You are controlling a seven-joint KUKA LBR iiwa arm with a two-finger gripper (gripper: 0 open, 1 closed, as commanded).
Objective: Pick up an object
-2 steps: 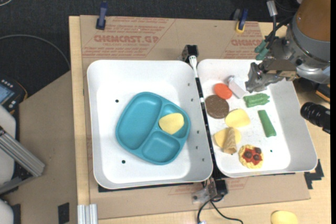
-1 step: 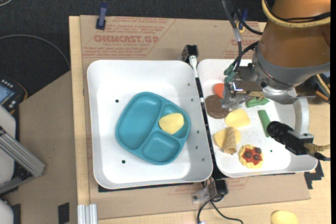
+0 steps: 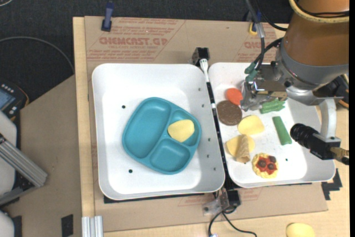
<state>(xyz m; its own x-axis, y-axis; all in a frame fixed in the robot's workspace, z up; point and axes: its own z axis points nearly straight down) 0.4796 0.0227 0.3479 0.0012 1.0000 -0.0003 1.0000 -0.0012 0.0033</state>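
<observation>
The jaws [image 3: 250, 98] hang low in the right bin [image 3: 316, 175]; I can't tell their state. Just below them lies a brown toy cookie [image 3: 228, 112], probably light, stiff and flat, best pinched across its rim.

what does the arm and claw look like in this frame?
The arm is bulky and rounded: a glossy orange band above a grey wrist section. Black cables loop over its top. The claw is a compact grey metal block with green wiring at its side.
</observation>
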